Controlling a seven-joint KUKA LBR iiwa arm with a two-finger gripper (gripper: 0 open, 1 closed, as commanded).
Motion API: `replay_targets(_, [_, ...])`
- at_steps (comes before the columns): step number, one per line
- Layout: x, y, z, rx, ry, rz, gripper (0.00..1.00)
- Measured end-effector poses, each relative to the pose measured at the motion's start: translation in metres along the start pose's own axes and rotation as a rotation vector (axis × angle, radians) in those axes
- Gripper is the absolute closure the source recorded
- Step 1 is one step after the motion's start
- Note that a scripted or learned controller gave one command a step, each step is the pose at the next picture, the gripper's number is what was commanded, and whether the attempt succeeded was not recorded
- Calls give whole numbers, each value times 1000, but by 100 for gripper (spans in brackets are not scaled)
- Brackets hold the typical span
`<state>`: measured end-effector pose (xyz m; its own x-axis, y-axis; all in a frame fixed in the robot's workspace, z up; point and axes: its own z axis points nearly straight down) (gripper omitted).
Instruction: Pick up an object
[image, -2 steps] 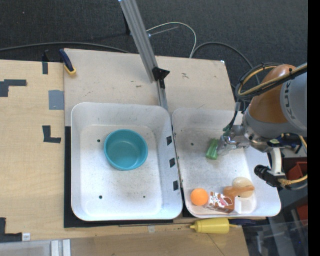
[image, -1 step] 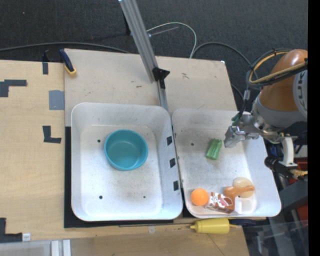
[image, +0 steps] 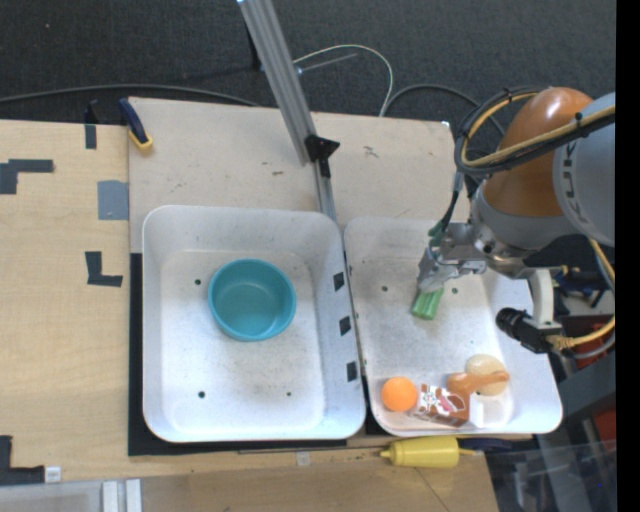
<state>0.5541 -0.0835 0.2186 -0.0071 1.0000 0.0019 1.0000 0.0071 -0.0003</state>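
My gripper (image: 438, 280) hangs low in the right bin (image: 385, 250), near its middle. A small green cylinder (image: 428, 304) lies tilted on the bin floor right at the gripper's tip, partly covered by it. Whether the gripper touches the cylinder cannot be made out. In the bin's front corner lie an orange ball (image: 399, 394), a red and white packet (image: 441, 402), an orange and cream toy (image: 482, 375) and a white block (image: 490, 409).
A teal bowl (image: 252, 299) sits in the left bin (image: 170, 390). A yellow bottle (image: 425, 452) lies on the bench just in front of the right bin. A slanted metal pole (image: 288, 80) crosses the back of the bench, and a yellow clamp (image: 137, 126) lies at the back left.
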Motion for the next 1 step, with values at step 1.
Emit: replay_targets(1, [59,-1,-10,1,0,-1,100])
